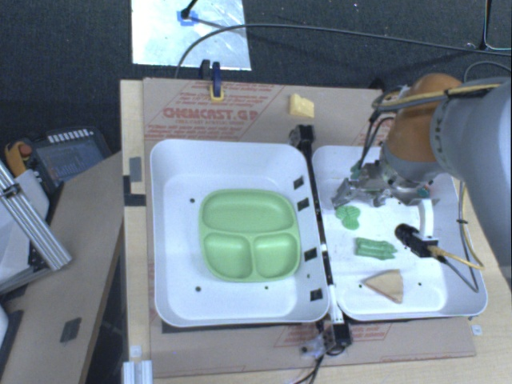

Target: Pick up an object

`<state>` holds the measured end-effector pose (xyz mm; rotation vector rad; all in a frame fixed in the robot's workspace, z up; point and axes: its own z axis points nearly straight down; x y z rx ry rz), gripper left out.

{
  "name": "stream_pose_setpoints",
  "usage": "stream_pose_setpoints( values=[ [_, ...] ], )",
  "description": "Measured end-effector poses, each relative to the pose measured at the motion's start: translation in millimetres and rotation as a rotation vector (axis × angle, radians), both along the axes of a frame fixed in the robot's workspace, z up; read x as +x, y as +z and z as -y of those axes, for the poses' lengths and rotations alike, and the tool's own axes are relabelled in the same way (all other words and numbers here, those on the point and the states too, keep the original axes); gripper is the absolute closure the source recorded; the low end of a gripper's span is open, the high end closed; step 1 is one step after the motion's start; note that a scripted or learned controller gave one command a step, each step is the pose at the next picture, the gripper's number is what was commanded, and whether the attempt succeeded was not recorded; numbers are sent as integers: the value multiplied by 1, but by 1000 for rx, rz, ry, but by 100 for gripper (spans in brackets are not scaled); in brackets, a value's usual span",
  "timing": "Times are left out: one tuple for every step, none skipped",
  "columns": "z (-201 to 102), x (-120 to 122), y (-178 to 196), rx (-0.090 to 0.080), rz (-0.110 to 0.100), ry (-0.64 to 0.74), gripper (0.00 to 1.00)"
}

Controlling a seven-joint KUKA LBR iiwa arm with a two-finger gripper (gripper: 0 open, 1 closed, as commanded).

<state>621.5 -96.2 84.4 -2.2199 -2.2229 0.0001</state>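
The gripper, whose grip I cannot make out, hangs low just above the green pieces, seemingly lined up to pick them.

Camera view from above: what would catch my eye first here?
Probably the pale green divided tray in the left bin. Next, the grey arm with its orange band, its claw low over the right bin, just above small green pieces and a tan wedge.
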Motion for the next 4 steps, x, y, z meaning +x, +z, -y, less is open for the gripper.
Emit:
stream_pose_setpoints(
  values=[
    [0, 1, 12, 0, 3, 0, 100],
    [5, 9, 59, -1, 6, 2, 100],
    [4, 2, 107, -1, 6, 2, 100],
    [-6, 6, 163, -1, 8, 4, 100]
  ],
)
